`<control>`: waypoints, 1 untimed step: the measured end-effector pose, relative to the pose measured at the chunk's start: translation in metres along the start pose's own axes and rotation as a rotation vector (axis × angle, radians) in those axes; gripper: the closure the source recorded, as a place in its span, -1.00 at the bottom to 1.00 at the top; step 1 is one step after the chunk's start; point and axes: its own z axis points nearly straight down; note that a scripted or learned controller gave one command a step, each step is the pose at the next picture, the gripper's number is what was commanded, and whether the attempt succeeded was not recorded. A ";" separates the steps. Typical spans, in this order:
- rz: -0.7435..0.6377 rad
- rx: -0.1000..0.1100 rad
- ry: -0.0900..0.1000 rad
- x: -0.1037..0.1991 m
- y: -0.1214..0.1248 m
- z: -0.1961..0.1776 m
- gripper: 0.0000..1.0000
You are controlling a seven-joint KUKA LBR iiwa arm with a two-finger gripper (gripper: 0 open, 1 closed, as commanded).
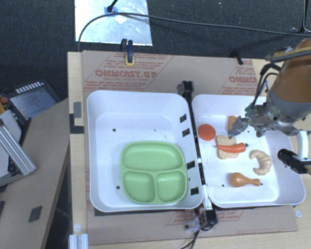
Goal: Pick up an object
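A view from above and at a slant shows a tabletop (57,154) carrying two shallow white bins side by side on a cardboard sheet. The left bin (101,118) holds a pale green divided plate (153,171) with three compartments, lying flat toward the bin's near side. The right bin (285,191) holds several small toy foods: a round red-orange tomato slice (206,132) near the dividing wall, an orange hot dog (231,148) lying across a pale slice of bread (226,153), a curled tan croissant (261,161) to its right, a brown chicken drumstick (243,180) nearer the front edge, and a small orange piece (231,122) toward the back. The grey arm with its orange band (298,79) reaches in from the right, and its hand (240,126) hangs low over the back of the right bin, just beside the small orange piece. Whether the hand is spread or closed cannot be told, and nothing can be made out in its grasp.
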 end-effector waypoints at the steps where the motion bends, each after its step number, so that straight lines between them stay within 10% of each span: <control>1: -0.002 -0.013 -0.001 0.000 0.003 -0.007 -1.00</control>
